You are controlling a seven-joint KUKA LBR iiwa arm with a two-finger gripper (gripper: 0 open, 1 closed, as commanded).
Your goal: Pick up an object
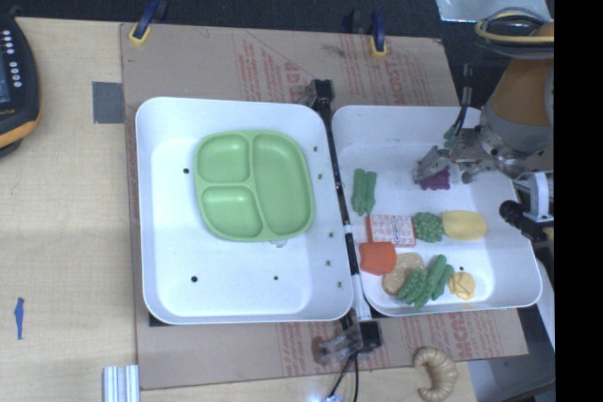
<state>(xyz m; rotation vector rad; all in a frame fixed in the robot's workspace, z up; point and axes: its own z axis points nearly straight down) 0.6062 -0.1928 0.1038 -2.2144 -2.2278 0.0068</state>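
Faint red printing runs across the brown cardboard sheet (283,61) under the two bins, in slanted blocks left of the gripper (435,167) and again along the sheet's near edge, but the letters are too blurred to read. The small red-and-white packet (391,229) lying just below and left of the gripper bears a printed pattern, also illegible. Nothing can be made out as a word, brand or number.

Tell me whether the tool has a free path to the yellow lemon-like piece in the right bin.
Probably yes. The tool hovers near a purple item, and the yellow piece lies just below in this view, uncovered, though broccoli touches its left side.
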